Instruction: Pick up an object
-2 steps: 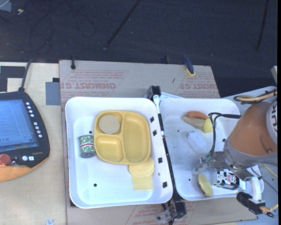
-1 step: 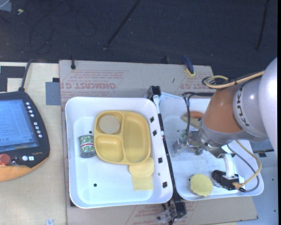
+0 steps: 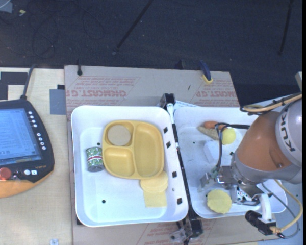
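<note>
Gripper [image 3: 225, 181] low in right bin [image 3: 194, 208], just above yellow disc [image 3: 219, 201] near front edge; cannot tell its state. Yellow ball [image 3: 228, 135] near back edge.

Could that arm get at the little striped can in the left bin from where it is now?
Probably yes. The can stands alone beside the yellow tray, with nothing over it. The gripper is in the right bin, so the arm must cross the divider first.
</note>
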### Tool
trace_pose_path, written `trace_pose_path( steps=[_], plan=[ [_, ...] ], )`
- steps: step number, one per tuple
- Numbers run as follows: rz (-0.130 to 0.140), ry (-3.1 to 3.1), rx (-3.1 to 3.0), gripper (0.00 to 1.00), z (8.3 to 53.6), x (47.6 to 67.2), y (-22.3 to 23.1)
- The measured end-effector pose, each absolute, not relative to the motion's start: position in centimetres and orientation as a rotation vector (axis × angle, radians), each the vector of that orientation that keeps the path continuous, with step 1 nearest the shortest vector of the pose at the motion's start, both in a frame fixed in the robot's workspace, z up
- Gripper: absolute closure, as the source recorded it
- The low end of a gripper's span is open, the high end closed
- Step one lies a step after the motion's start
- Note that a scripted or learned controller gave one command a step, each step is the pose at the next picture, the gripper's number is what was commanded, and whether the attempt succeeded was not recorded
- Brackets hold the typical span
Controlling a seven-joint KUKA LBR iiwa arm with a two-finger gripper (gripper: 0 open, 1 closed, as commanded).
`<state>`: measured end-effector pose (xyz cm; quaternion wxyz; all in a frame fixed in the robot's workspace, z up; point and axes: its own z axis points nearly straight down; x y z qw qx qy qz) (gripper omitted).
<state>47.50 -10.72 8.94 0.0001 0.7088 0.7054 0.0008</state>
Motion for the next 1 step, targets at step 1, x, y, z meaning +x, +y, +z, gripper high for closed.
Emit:
trace_pose_path(
  steps=[1],
  plan=[
    [0.007,2.222,2.212,0.00,19.31,47.72,-0.40]
  ],
)
